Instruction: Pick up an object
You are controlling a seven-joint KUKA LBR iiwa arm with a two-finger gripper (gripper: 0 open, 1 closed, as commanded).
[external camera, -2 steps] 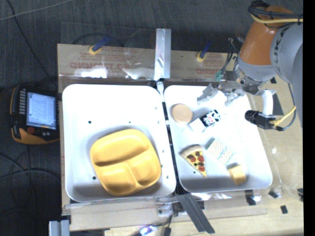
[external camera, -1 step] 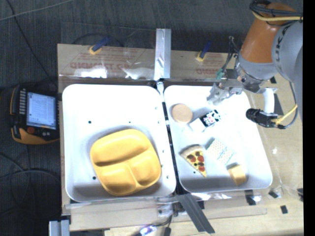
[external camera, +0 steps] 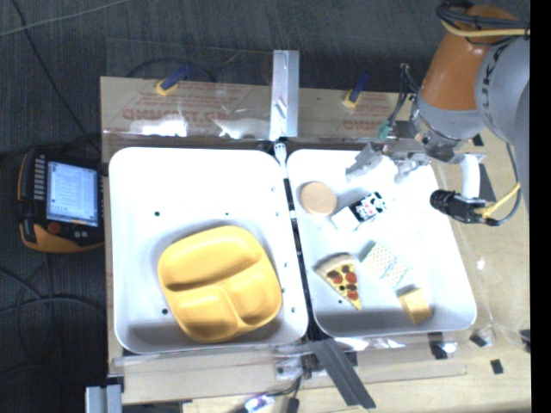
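A yellow divided tray [external camera: 220,280] fills the left bin [external camera: 129,179]. In the right bin [external camera: 448,256], a round wooden disc [external camera: 318,198] and black-and-white block [external camera: 369,206] lie just below-left of the gripper [external camera: 387,163], jaws apart, holding nothing.

One fixed camera above the bench, looking down at a slant.

It takes in both white bins whole, the left bin [external camera: 138,231] and the right bin [external camera: 448,256] side by side across the middle, from far enough to show dark floor [external camera: 258,15] beyond the bench's far edge and a handheld screen [external camera: 65,198] at the left. The arm [external camera: 469,67] enters at the upper right.
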